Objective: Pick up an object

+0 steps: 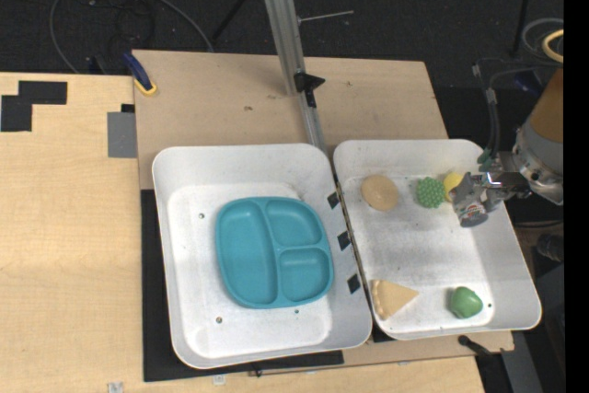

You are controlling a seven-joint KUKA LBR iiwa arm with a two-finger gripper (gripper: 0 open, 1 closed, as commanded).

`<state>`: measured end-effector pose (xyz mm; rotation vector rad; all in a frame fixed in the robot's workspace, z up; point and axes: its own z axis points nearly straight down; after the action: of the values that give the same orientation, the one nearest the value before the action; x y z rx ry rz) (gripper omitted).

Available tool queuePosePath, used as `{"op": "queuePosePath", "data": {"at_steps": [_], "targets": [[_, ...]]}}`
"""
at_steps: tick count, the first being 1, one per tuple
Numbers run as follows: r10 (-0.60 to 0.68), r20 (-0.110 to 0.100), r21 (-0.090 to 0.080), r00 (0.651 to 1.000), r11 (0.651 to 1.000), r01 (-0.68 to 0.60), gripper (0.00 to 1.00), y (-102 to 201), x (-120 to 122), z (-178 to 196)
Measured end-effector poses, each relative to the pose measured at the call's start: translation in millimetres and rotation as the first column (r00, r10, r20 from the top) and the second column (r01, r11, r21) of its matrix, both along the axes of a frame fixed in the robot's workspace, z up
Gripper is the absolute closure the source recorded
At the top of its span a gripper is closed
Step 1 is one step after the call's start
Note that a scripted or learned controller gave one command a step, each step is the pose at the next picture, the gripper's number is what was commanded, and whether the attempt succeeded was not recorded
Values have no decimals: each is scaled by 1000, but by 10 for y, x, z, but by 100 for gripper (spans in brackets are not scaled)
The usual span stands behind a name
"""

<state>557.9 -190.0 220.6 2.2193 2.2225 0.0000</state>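
Teal tray [273, 251], white bins [184, 198]

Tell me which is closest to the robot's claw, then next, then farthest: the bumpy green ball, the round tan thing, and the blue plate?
Seen from the camera view, starting at the gripper:
1. Bumpy green ball, just left of it in the right bin.
2. Round tan thing, farther left in the same bin.
3. Blue plate, over in the left bin.

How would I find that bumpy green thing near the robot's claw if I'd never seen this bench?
Look in the right-hand white bin, along its far edge. There, a tan round lump lies left of the bumpy green ball, which has a small yellow piece and the gripper to its right. Unlike the smooth green one at the near corner, it is knobbly all over.
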Motion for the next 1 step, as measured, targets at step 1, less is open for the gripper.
{"op": "queuePosePath", "data": {"at_steps": [1], "targets": [[1,4,-1,1000,1000,-1,100,31,32,625]]}}
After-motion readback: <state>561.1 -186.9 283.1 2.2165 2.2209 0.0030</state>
